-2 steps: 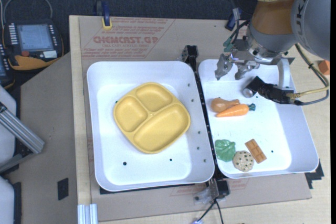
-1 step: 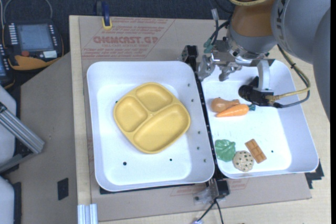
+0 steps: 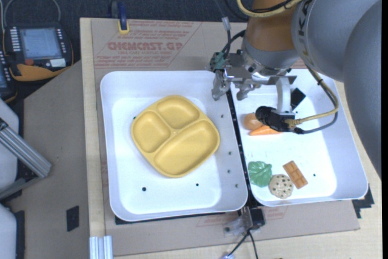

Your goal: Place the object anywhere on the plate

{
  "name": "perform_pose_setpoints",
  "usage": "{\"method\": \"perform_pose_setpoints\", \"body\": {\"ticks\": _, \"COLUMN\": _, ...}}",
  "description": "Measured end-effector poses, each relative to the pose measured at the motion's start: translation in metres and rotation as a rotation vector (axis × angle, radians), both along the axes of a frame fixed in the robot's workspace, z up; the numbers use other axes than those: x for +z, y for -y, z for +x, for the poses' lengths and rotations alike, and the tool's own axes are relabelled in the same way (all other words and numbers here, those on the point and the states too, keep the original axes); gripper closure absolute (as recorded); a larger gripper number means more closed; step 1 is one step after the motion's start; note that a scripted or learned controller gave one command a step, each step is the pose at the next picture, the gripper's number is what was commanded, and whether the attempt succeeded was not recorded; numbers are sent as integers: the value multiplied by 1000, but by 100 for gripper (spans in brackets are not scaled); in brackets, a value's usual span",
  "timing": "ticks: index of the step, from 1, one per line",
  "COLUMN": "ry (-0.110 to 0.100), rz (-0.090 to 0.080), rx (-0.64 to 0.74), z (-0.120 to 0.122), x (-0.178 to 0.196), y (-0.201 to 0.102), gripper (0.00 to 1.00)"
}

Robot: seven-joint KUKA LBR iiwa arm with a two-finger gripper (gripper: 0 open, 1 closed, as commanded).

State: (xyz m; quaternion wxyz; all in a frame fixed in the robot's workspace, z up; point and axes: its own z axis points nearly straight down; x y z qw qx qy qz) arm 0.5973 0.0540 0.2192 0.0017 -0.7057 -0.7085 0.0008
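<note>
Tool: the tool (image 3: 229, 94) hangs over the ridge where the two bins meet, just beyond the plate's far right corner. Its two fingers stand apart with nothing between them.
Plate: the yellow three-compartment plastic plate (image 3: 176, 133) lies bare in the middle of the left shallow white bin (image 3: 121, 148), which rests on the desk (image 3: 90, 161).
Candidate things: all lie right of the plate, in the right shallow white bin (image 3: 339, 154).
Nearest the plate: a small orange carrot-shaped toy (image 3: 263, 130) lies level with the plate's middle and nearer the camera than the tool. A pale peach rounded piece (image 3: 251, 121) sits close against its plate-side end.
Further from the plate: a green leafy toy piece (image 3: 259, 171), a speckled round biscuit (image 3: 280, 185) and a brown rectangular wafer (image 3: 295, 173) are grouped off the plate's near right corner.
Task's thing: the task names no particular object. The carrot-shaped toy is judged the likeliest, being closest to the tool.
Handling: it is probably light, stiff, smooth moulded plastic and not fragile. Its taper may let it slip out of a pinch.
Hold: grip across the short axis at the thicker middle, clear of the peach piece, which could otherwise be dragged along.
Progress: nothing rests on the plate, and the pick is not yet made.
</note>
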Motion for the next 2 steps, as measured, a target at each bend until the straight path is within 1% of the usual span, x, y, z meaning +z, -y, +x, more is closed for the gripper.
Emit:
{"method": "perform_pose_setpoints", "body": {"ticks": 1, "ry": 0, "rz": 1, "rx": 2, "z": -25, "x": 13, "y": -53, "gripper": 100}}
{"method": "perform_pose_setpoints", "body": {"ticks": 2, "ry": 0, "rz": -1, "rx": -3, "z": -24, "x": 12, "y": -50, "gripper": 0}}
